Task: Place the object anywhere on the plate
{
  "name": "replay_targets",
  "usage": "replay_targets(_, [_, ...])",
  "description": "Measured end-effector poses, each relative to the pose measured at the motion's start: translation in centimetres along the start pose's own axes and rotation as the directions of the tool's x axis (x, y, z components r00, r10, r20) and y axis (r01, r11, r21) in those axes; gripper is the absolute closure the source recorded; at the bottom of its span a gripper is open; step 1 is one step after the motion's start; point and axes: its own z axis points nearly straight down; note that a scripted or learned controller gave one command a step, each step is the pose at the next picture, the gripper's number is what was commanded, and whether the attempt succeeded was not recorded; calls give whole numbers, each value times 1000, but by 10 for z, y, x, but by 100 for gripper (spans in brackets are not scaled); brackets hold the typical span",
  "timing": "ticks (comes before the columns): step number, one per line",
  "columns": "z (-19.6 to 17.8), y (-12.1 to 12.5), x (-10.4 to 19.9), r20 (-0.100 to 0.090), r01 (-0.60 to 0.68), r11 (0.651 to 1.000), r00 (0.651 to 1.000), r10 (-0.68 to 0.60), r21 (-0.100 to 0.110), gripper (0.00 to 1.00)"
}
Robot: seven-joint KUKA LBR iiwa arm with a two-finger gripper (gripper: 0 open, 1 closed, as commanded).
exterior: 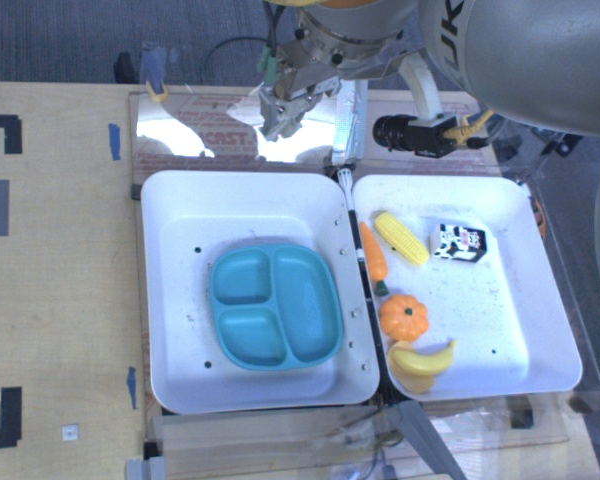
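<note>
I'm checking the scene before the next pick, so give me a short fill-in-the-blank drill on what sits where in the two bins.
1. The blue plate lies in the ____ bin as the camera sees it.
2. The pumpkin sits between the carrot and the ____.
3. The corn lies just left of a black-and-white ____.
4. The number of toy foods resting on the plate is ____.

Missing words: left; banana; cow; zero

Blue plate (pixel 276 306) seen in left bin (pixel 170 208); corn (pixel 401 238), carrot (pixel 374 253), pumpkin (pixel 404 317), banana (pixel 421 357) in right bin (pixel 540 308); gripper (pixel 283 118) held above.
</note>
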Motion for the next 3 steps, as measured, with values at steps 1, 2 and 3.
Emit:
replay_targets(1, [134, -68, 36, -8, 317, 948, 949, -317, 12, 100])
replay_targets(2, [-11, -78, 3, 1, 562, 827, 827, -562, -2, 100])
replay_targets(3, [159, -77, 79, -14, 594, 804, 804, -594, 12, 100])
